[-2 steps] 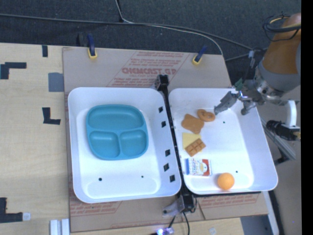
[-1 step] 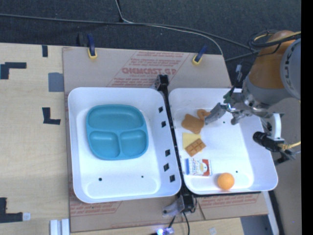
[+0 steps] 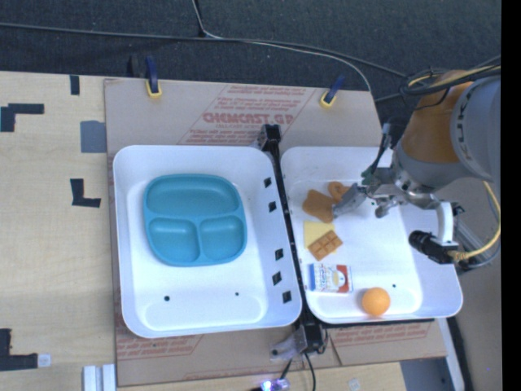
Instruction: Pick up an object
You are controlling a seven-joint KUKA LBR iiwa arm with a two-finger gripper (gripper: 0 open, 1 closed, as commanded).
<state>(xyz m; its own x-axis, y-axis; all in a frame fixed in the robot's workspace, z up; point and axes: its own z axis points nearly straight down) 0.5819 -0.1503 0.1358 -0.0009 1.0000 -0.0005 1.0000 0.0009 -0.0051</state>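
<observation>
Arm [image 3: 456,133] reaches in from the right, low over the right bin [image 3: 407,300], wrist angled left and down. Gripper [image 3: 352,200] sits over the bin's upper middle, dark fingers pointing left; can't tell if they are spread or closed. Nothing seen between them. Tips sit just beside a brown food piece [image 3: 318,205] and a small orange-brown bit [image 3: 337,191]; contact unclear. Below those: yellow slice [image 3: 314,233] with a brown waffle piece [image 3: 325,243] on it, then a small carton [image 3: 329,278], flat, white with red and blue. Orange ball [image 3: 375,301] near the bin's front edge. Left bin [image 3: 130,300] holds a blue divided plate [image 3: 195,219].
</observation>
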